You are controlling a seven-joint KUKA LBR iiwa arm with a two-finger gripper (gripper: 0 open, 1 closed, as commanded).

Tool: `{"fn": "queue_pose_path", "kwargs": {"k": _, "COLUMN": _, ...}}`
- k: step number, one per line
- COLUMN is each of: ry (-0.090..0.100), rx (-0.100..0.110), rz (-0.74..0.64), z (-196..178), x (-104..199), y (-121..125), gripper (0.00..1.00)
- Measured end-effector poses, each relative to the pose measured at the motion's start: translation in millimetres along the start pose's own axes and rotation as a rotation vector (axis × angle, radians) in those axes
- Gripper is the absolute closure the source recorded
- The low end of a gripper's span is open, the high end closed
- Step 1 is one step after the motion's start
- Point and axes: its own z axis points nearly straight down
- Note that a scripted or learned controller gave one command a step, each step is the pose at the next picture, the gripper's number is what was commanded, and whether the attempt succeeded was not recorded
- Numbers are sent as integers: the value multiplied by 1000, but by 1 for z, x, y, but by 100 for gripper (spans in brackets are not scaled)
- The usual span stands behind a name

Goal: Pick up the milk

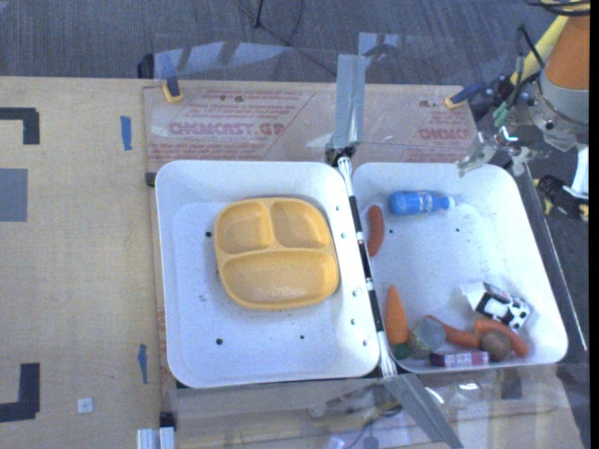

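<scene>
The milk [500,307] is a small white carton with black cow patches. It lies on its side in the near right part of the right bin [524,223]. My gripper [490,162] hangs over that bin's far right corner, well behind the milk and apart from it. Its fingers [465,164] stand open with nothing between them.
A blue bottle [418,202] lies at the back of the right bin, with a red sausage [374,229] by its left wall. A carrot [397,314] and several small toy foods [473,340] crowd the front, close to the milk. The left bin [178,279] bears a yellow divided plate [276,251].
</scene>
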Motion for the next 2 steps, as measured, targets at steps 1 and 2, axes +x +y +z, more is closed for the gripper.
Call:
{"fn": "queue_pose_path", "kwargs": {"k": 1, "ry": 0, "rx": 0, "rz": -251, "z": 34, "x": -32, "y": -61, "gripper": 0}}
{"fn": "queue_pose_path", "kwargs": {"k": 2, "ry": 0, "rx": -1, "rz": -421, "z": 7, "x": -30, "y": -134, "gripper": 0}}
